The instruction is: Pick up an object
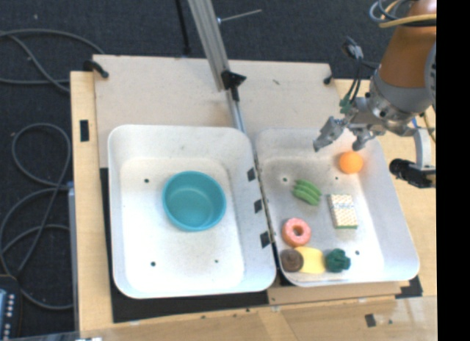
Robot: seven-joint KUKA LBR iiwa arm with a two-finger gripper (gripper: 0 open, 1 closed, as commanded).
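The gripper point(344, 138) hangs with its two fingers spread apart and nothing between them, over the far end of the right bin point(396, 222), just beside the orange ball point(351, 162). This ball looks light, smooth and round, so it may roll away; the fingers should close across its middle. The arm's upper part is cut off by the frame.

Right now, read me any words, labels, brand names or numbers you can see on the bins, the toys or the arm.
None can be read.
The blue bowl, orange ball, pink donut and both white bins carry no print.
The speckled block shows only dots.
The gripper has no legible marking.
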